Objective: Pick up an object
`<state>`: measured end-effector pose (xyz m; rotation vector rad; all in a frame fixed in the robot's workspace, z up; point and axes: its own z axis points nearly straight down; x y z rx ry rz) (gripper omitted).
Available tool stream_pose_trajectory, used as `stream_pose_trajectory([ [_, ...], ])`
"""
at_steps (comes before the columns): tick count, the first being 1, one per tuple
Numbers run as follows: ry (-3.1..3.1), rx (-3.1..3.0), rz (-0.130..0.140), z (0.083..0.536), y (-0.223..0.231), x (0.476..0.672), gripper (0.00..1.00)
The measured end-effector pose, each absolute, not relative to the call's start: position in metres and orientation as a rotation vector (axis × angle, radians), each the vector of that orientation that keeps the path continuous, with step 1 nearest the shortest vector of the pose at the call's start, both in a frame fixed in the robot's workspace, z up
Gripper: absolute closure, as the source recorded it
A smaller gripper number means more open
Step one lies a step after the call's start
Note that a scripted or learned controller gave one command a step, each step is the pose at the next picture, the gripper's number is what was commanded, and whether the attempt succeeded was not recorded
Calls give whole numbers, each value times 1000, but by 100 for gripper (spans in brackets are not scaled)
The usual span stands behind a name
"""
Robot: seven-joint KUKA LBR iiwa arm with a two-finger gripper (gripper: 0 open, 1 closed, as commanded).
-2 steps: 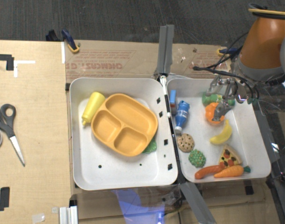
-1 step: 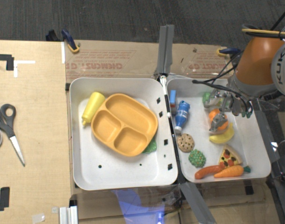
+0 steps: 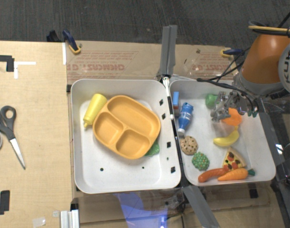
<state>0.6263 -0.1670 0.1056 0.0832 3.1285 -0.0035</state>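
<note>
Two white bins [image 3: 121,184] fill the lower centre; the left holds one orange divided tray [image 3: 126,126] overlapping a yellow bottle [image 3: 94,109] and hiding most of something green [image 3: 153,149]. The right holds one blue bottle [image 3: 185,116], banana [image 3: 226,139], pizza slice [image 3: 233,159], cookie [image 3: 188,145] and two carrots [image 3: 225,175]. The gripper [image 3: 225,109] hangs over an orange piece [image 3: 232,118]; whether it grips I cannot tell.

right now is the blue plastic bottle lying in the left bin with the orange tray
No, the blue plastic bottle lies in the right white bin, beside the divider.
</note>
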Motion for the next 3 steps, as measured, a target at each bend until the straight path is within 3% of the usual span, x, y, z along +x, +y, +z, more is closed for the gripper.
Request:
stream_pose_trajectory([
  [1, 3128, 83, -3, 106, -167, 626, 0],
  [2, 3137, 53, -2, 94, -179, 610, 0],
  [3, 3131, 50, -5, 104, -179, 612, 100],
])
